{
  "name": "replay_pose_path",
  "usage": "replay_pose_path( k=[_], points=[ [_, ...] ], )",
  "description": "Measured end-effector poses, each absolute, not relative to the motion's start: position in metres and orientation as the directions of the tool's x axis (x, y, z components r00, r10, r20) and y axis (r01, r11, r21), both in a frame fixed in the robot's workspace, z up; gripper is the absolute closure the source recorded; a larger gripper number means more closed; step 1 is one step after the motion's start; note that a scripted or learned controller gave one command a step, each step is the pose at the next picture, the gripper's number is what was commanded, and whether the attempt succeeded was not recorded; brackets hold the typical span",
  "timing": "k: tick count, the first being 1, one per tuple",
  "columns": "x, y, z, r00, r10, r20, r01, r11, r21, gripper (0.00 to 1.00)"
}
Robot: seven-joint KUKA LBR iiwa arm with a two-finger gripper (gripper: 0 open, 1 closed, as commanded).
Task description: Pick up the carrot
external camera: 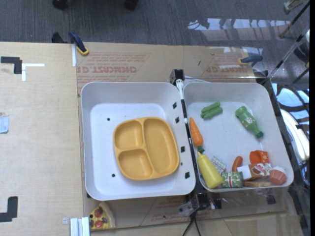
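The carrot (195,132) lies in the right bin (268,100), against its left wall. Just below the carrot is a yellow bottle (208,170). A yellow plate (146,148) sits left of the carrot, in the left bin (98,102).

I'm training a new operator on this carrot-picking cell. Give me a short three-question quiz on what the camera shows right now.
1. True or false: the carrot lies in the same bin as the yellow divided plate.
2. Multiple choice: what lies just below the carrot along the right bin's left wall? A) the green bottle B) the yellow bottle C) the green beans
3. Fill in: the yellow divided plate has ___ compartments.

Key
1. False: the carrot is in the right bin, while the plate sits in the left bin.
2. B
3. three
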State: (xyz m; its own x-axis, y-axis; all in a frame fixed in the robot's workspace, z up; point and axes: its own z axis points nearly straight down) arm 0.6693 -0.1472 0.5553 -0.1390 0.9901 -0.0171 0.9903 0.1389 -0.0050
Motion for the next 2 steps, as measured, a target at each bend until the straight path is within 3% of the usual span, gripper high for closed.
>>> replay_pose_path(
  k=[1,2],
  points=[
    [0.6708,-0.1462,0.5637,-0.142,0.990,-0.020,0.990,0.142,-0.004,1.00],
    [0.6708,-0.1463,0.5636,-0.142,0.990,-0.020,0.990,0.142,-0.004,0.00]
  ],
)
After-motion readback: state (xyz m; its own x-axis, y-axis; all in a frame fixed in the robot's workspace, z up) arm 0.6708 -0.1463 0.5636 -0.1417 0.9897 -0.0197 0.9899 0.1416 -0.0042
